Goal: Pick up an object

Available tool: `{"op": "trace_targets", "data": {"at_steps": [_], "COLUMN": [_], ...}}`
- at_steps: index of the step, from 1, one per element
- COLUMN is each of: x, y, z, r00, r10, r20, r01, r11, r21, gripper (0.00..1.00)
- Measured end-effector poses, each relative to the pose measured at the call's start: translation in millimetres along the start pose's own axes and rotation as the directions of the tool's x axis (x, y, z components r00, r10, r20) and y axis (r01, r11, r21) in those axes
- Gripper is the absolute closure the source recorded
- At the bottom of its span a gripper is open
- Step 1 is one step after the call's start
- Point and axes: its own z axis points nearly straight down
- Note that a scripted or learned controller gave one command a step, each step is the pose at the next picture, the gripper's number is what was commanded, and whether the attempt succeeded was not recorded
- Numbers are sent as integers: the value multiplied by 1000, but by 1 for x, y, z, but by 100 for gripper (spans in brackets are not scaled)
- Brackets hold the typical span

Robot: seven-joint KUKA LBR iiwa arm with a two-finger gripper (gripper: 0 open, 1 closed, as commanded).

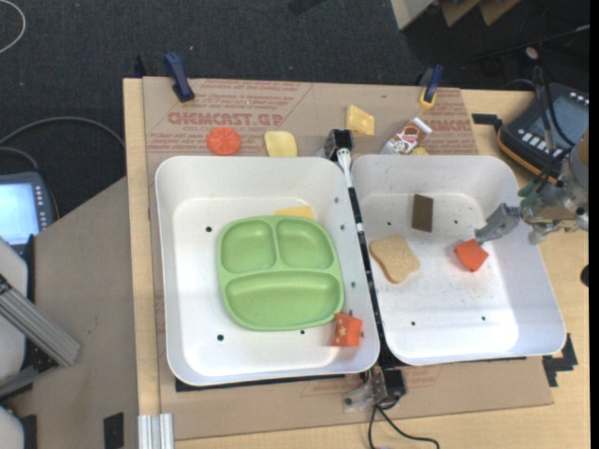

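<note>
The right bin [524, 330] holds three loose things: a brown block [423, 212] towards the back, a tan bread-slice toy [396, 257] at the left, and an orange block [471, 255] in the middle. My gripper [501, 223] reaches in over the bin's right rim. It hangs just up and to the right of the orange block, and nothing shows in its grasp. In the left bin [178, 251] lie a green divided plate [279, 273], a small red-orange toy [346, 329] at the plate's front right corner, and a yellow piece [295, 212] partly hidden behind the plate.
Behind the bins, the cardboard bears an orange disc [223, 141], two yellow pieces [280, 143] [360, 119] and a small printed packet [406, 138]. Blue clamps [178, 76] [430, 84] grip the far edge. A black-handled tool [339, 144] lies along the seam between the bins.
</note>
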Motion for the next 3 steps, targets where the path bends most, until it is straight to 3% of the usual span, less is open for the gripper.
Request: {"op": "trace_targets", "data": {"at_steps": [1, 2, 3], "x": [-11, -12, -12], "y": [16, 19, 19], "z": [137, 118, 119], "r00": [1000, 1000, 1000], "r10": [0, 1, 1], "r20": [-4, 2, 1], "r01": [0, -1, -1], "r11": [1000, 1000, 1000], "r21": [12, -3, -2], "gripper": [0, 100, 0]}}
